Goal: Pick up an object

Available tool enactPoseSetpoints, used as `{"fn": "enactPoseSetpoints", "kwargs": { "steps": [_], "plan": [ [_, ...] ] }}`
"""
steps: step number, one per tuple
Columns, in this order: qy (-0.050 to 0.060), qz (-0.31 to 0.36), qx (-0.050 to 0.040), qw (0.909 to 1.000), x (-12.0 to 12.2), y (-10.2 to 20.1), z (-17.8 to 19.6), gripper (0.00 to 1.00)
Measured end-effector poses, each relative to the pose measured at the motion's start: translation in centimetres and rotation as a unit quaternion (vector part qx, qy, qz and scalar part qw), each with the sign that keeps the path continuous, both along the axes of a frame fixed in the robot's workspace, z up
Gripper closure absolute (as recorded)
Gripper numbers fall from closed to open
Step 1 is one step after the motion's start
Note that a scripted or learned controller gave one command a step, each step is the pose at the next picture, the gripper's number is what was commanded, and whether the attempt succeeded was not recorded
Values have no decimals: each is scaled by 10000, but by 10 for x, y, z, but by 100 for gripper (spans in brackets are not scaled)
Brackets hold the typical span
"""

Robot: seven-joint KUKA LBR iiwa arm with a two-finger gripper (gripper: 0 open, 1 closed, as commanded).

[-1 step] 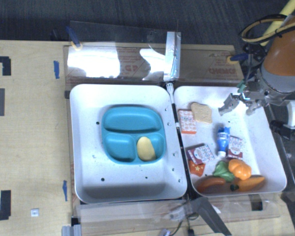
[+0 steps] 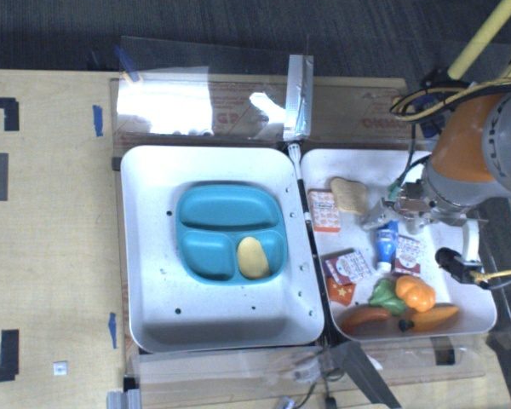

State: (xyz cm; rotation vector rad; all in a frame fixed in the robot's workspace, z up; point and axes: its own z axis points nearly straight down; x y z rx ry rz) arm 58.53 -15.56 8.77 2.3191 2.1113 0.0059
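Note:
My gripper [image 2: 390,216] hangs low over the right bin [image 2: 485,309], coming in from the right under the orange wrist band. It sits just above a small blue and white tube [image 2: 386,247] and beside a tan bread-like piece [image 2: 351,194]. Other pickable items lie around it: a red and white packet [image 2: 324,210], a red snack packet [image 2: 347,268], a white and red packet [image 2: 407,252], an orange pepper [image 2: 416,292], a green vegetable [image 2: 381,294], a brown sausage-like piece [image 2: 364,317] and a carrot [image 2: 437,316].
The left bin [image 2: 153,305] holds a blue divided tray [image 2: 226,207] with a yellow lemon-like object [image 2: 253,257] in its lower right compartment. A clear plastic wall [image 2: 204,100] and metal post [image 2: 299,92] stand behind the bins. Cables [image 2: 426,99] hang at upper right.

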Motion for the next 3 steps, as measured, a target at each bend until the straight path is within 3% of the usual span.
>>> {"fn": "enactPoseSetpoints", "kwargs": {
  "steps": [1, 2, 3],
  "plan": [
    [9, -4, 4, 10000, -1, 0, -1, 0],
    [-23, -3, -1, 10000, 1, 0, 11, 100],
    [-14, -406, 8, 9992, 23, 39, 127, 100]
  ]
}}
